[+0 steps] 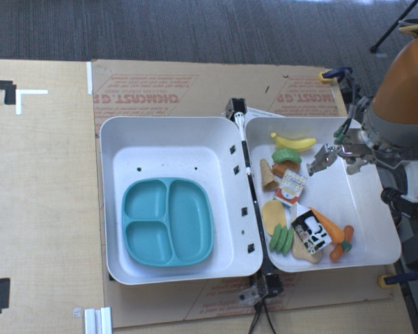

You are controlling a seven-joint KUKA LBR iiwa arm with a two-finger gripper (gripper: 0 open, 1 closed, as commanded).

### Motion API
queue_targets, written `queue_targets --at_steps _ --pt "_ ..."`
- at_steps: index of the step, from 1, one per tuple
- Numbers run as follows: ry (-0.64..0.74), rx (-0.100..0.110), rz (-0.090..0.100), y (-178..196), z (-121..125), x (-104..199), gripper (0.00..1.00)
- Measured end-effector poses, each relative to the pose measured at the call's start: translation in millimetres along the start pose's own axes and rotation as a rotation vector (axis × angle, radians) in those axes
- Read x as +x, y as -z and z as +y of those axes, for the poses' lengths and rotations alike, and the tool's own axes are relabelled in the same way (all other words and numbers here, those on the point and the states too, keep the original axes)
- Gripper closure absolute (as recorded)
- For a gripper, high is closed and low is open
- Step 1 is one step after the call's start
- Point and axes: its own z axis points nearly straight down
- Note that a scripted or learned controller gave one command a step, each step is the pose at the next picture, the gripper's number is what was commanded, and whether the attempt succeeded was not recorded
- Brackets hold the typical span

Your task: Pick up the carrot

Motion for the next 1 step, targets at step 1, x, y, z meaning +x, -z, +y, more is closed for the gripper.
queue_targets --at_steps 1 --pt "0.364 -0.023 -0.008 -78.2 -51.7 -28.1 0.0"
